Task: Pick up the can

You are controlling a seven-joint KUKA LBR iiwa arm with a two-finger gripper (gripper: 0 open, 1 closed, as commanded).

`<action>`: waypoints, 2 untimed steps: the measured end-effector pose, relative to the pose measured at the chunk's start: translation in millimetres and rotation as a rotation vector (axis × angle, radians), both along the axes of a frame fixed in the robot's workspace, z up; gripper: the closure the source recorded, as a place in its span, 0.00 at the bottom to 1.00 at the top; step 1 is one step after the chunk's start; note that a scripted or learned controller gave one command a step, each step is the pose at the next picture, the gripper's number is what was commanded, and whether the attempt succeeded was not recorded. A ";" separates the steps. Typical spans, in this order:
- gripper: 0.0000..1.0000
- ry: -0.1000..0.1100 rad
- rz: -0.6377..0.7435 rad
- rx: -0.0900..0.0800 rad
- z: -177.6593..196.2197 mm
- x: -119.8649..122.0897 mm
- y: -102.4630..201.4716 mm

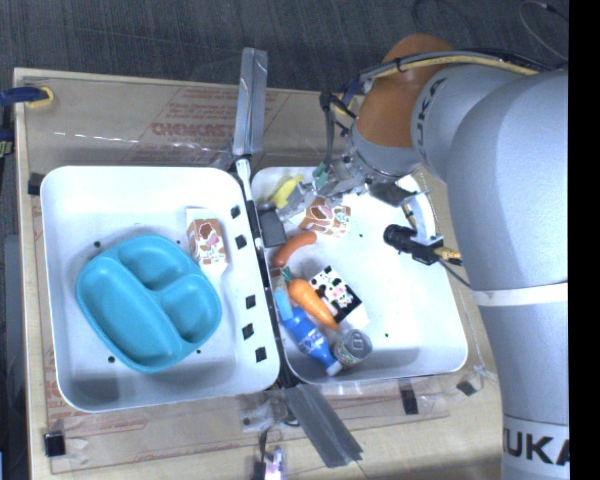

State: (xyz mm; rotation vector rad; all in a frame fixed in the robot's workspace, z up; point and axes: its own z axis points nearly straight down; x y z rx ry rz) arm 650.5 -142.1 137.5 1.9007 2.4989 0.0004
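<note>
The can (pixel 353 346) is small and grey with its round top facing up. It lies in the right bin (pixel 420 308) near the front rim, beside a blue bottle (pixel 302 330). My gripper (pixel 328 180) hangs over the far left corner of that bin, well away from the can. It is just above a brown and white carton (pixel 326 216) and next to a yellow item (pixel 285 190). The orange band (pixel 395 108) and the grey arm cover the bin's far right part.
The right bin also holds a reddish sausage (pixel 293 246), an orange carrot (pixel 311 302) and a black and white box (pixel 334 290). The left bin (pixel 65 198) has a teal divided plate (pixel 148 300) and a small carton (pixel 207 241). A black cable end (pixel 412 241) juts over the right bin.
</note>
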 end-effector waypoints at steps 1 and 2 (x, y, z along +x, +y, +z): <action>0.00 0.000 -0.056 -0.001 -44.5 -103.4 2.5; 0.00 0.015 -0.037 0.003 -47.0 -16.6 -36.8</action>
